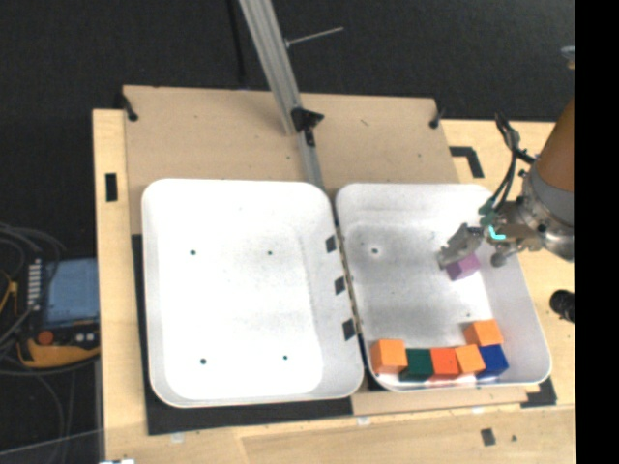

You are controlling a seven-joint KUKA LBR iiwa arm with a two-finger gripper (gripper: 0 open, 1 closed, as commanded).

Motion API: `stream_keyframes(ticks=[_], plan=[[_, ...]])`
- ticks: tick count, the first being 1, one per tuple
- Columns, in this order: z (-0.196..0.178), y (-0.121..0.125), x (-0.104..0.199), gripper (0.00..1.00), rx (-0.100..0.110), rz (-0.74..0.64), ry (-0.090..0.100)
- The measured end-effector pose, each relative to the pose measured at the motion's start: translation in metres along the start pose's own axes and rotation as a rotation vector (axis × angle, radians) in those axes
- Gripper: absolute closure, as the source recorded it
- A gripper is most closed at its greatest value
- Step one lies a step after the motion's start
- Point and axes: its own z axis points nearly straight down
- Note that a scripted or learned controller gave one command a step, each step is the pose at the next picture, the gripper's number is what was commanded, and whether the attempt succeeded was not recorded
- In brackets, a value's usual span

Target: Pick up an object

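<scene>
My gripper point(476, 255) hangs over the right part of the right bin point(406, 288), reaching in from the right. A small purple block point(464, 266) sits tilted between its two fingers, and the gripper is shut on it. The grey arm with its orange band point(559, 153) rises at the right edge. Along the right bin's front edge lies a row of blocks: an orange one point(391, 354), a green one point(419, 363), another orange one point(444, 361), and a blue one point(492, 358) with orange blocks point(484, 334) beside it.
The left bin point(242, 288) lies beside the right one, and small black clips point(340, 283) mark the seam between them. A slanted metal bar point(276, 56) rises behind the bins. A blue device with cables point(68, 298) sits off the bench at left.
</scene>
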Motion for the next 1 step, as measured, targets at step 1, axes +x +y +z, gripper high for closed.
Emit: stream_keyframes(ticks=[1], plan=[[0.0609, -0.0019, -0.0081, 0.00, 0.007, 0.002, -0.002]])
